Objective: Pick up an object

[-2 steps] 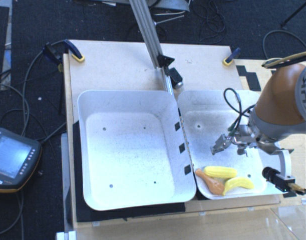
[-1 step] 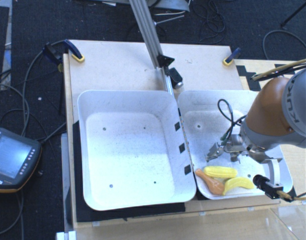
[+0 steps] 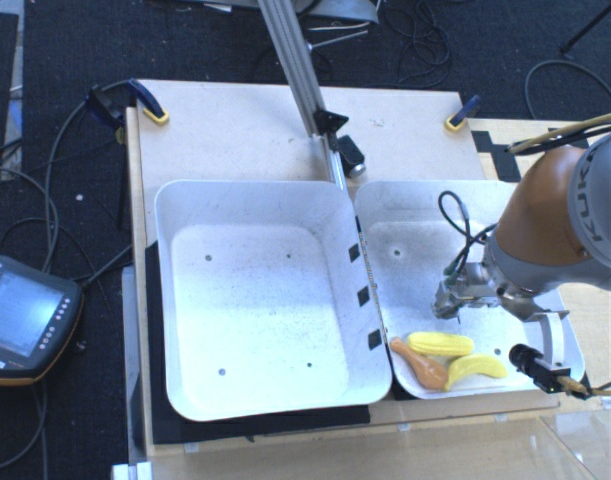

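A wooden counter point(image 3: 235, 128) carries two white bins. The arm point(image 3: 555, 218) enters from three o'clock over the right bin point(image 3: 405, 218). Its gripper point(image 3: 453, 303) hovers above three toys point(image 3: 447, 356) at six o'clock; finger state unclear. Approach step, I judge: next, descend. No readable writing.

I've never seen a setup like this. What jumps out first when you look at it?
The big grey and orange arm reaching in from the right grabs the eye, its gripper hanging low over the right bin. Just below the gripper, at that bin's near edge, lie bright yellow pieces and an orange piece, bunched together. The left bin sits alongside.
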`<move>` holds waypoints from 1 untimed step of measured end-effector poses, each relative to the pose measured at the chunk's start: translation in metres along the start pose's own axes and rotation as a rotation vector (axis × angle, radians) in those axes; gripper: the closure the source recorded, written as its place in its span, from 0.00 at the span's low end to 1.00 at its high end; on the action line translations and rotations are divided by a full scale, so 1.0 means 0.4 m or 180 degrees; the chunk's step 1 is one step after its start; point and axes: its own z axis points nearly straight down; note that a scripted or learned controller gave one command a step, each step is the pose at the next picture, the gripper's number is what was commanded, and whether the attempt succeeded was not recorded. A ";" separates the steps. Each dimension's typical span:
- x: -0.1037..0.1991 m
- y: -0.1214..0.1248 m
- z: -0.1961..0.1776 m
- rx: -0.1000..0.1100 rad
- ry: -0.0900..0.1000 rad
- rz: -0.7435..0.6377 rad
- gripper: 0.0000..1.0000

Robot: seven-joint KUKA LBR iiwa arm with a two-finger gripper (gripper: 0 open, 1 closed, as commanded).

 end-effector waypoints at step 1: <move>0.008 0.010 -0.106 -0.0011 -0.0002 -0.0003 1.00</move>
